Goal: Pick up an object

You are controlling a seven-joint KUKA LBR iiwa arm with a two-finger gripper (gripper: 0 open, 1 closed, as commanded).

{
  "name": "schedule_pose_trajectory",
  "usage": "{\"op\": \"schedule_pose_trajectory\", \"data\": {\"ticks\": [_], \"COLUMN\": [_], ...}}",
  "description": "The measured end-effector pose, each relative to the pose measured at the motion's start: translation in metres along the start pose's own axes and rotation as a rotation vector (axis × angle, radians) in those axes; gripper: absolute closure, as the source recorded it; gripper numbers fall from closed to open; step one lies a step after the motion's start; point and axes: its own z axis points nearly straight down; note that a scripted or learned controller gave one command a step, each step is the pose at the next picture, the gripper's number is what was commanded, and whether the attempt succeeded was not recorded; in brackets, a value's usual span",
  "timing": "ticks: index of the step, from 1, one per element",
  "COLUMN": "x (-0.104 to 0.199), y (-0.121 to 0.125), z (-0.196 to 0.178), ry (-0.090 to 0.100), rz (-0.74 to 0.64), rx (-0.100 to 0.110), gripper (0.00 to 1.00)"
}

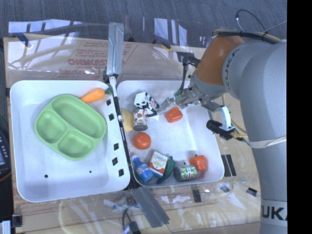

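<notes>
Two-finger gripper (171,103) in right white bin (207,145); small orange-red block (173,114) just below-right of tips; finger state prob. unclear, can't tell.

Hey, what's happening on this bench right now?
A grey robot arm reaches into the right bin, its end effector low beside a small red-orange object. Nothing is visibly held. A tomato, cans and cartons lie around it. The left bin has a green divided plate and a carrot.

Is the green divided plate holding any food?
Empty: all three compartments of the green plate show bare; the carrot lies beside its rim.
</notes>
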Motion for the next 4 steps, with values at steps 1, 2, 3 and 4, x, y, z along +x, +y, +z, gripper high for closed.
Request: {"op": "schedule_pose_trajectory", "data": {"ticks": [1, 2, 3, 4], "x": [0.002, 0.002, -0.001, -0.014], "y": [-0.001, -0.001, -0.069, -0.009], "z": [-0.006, -0.006, 0.013, 0.013], "ry": [0.004, 0.004, 0.016, 0.016], "rz": [-0.006, -0.006, -0.017, -0.11], "rx": [0.008, 0.008, 0.025, 0.022], "gripper": [1.0, 0.0, 0.0, 0.0]}}
